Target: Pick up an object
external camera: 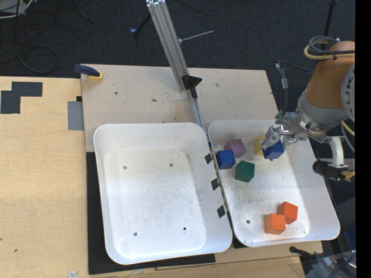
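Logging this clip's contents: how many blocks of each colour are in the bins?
Blue: 2
Orange: 2
Purple: 1
Green: 1
Yellow: 1
Total: 7

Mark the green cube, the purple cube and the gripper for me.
green cube [244, 171], camera view, on its top face.
purple cube [235, 147], camera view, on its top face.
gripper [276, 139], camera view, midway between its fingertips.

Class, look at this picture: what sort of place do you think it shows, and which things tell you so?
Probably a robotics lab test bench. A grey robot arm with an orange band reaches over two shallow white plastic bins holding small coloured blocks, and loose black cables lie on the dark floor.
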You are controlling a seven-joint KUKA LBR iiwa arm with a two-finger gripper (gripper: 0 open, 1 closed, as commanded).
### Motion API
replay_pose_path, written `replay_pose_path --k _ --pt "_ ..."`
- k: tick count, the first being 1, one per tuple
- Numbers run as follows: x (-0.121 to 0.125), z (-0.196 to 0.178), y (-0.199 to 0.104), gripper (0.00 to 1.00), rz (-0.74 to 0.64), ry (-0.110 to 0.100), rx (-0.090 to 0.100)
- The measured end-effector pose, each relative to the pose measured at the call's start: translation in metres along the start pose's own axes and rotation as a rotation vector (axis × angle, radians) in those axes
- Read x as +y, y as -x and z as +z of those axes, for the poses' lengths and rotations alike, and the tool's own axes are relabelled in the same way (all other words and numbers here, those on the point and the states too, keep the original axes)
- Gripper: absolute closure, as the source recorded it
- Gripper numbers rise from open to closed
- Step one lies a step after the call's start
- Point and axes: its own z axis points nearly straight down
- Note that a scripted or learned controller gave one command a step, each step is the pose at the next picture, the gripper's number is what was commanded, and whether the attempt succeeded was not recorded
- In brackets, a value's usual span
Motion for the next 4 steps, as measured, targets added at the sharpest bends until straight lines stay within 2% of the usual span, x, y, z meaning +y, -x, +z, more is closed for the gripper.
replay_pose_path --k 1,3,4 --pt "0.001 -0.040 0.001 1.00 -0.001 -0.001 0.000" --pt "-0.040 -0.059 -0.092 1.00 -0.005 -0.007 0.004" --pt "-0.057 -0.047 -0.146 1.00 -0.006 -0.010 0.003"
